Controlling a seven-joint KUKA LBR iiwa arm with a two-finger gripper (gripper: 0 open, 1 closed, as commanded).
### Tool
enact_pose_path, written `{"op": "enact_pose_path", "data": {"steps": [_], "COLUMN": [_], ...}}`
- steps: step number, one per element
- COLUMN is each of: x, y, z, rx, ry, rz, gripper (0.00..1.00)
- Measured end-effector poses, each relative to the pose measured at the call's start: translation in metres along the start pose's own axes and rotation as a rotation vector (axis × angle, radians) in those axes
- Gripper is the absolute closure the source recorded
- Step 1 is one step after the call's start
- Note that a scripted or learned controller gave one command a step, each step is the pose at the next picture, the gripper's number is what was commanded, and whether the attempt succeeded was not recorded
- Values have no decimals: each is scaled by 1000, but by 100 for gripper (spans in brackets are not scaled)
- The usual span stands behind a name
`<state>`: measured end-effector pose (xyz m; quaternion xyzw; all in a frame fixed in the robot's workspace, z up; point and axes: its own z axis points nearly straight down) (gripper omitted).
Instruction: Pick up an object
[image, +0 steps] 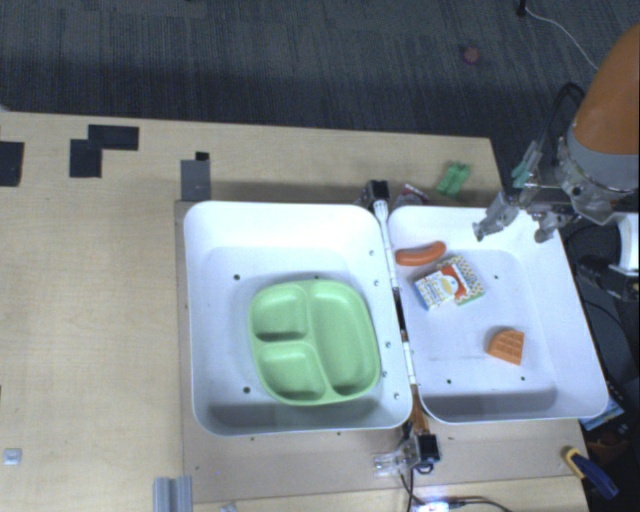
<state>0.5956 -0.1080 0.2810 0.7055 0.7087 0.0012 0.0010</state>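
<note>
In the left bin (215, 300) you see a green divided plate (313, 338) lying flat, a little toward the near side. Moving right, across the seam where the two bins meet, the right bin (570, 340) holds three things: a sausage (420, 253) at the far left part, a small printed carton (449, 283) just beside it on the near side, perhaps touching it, and an orange wedge (506, 345) well apart toward the near right. Farther right you find the gripper (513, 226) hovering over the bin's far right corner, its two fingers spread apart with nothing between them, clear of all three items.
</note>
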Motion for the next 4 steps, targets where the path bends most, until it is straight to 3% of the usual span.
{"op": "enact_pose_path", "data": {"steps": [1,2,3,4], "x": [-23,13,10,69], "y": [-2,27,33,-34], "z": [178,186,168,95], "rx": [-15,-19,-37,-4], "ry": [-1,-5,-11,1], "rz": [1,2,1,-2], "gripper": [0,0,100,100]}}
